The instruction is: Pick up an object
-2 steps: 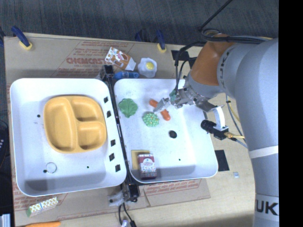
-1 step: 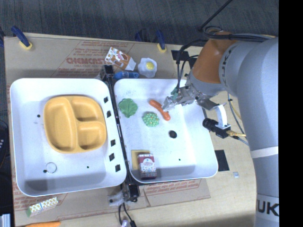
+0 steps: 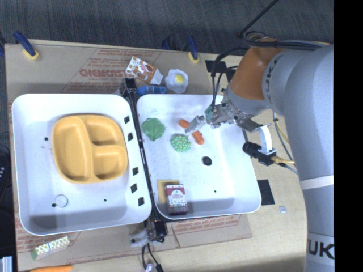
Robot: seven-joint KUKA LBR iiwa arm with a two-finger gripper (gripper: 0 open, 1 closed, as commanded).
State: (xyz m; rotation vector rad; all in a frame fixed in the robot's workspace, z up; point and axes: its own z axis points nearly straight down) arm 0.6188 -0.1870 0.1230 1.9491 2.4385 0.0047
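Observation:
My gripper (image 3: 195,124) hangs over the right bin (image 3: 227,177), its tips just above an orange carrot-like piece (image 3: 191,131) near the bin's upper middle. To its left lie a green leafy toy (image 3: 153,128) and a round green dotted ball (image 3: 181,143). A small black disc (image 3: 207,161) rests lower in the bin. A red and brown box (image 3: 176,198) lies against the bin's front wall. Nothing shows between the fingers.
The left bin (image 3: 34,197) bears a yellow divided tray (image 3: 91,147). Outside the bins, at the back, sit a printed packet (image 3: 139,68), a blue item (image 3: 150,89) and a white-and-yellow egg toy (image 3: 177,80). Cables run at the right beside the arm.

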